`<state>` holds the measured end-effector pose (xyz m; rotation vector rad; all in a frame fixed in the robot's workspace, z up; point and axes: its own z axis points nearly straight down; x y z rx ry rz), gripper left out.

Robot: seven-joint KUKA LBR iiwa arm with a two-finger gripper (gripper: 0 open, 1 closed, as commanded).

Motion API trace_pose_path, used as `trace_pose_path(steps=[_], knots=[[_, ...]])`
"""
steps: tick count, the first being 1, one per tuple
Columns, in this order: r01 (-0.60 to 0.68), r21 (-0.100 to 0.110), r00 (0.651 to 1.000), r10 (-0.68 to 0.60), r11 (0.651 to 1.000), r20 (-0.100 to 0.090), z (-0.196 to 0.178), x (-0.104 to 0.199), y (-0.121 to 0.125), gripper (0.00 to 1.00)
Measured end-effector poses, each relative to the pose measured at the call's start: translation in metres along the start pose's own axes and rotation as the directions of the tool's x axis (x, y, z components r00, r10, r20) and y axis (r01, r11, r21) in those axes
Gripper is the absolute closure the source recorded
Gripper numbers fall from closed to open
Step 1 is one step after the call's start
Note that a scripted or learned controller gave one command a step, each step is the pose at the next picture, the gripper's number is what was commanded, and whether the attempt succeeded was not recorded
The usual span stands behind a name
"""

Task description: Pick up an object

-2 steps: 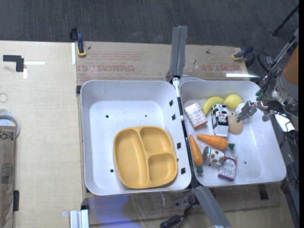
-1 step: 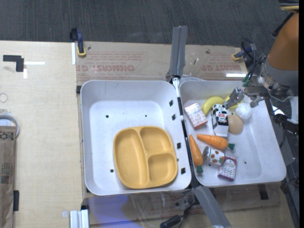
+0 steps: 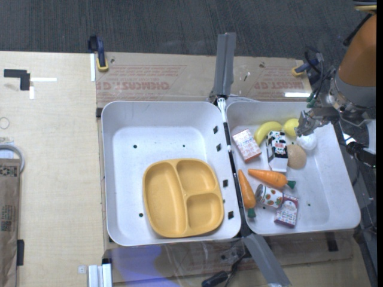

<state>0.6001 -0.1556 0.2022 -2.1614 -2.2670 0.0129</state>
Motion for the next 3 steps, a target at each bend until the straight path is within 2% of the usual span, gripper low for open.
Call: trace_pose_path(steps=[1,2,3], knots=[[0.000,0.000,1.000,0.000,1.000,0.000,0.000,0.000,0.000,0.00],[-0.067,-0.012,0.998,0.067,0.998,0.001,0.100,0.013,0.014,0.00],[0.197,-0.013,0.980,-0.197,0.980,0.009,0.108,0.041,0.029,0.00]])
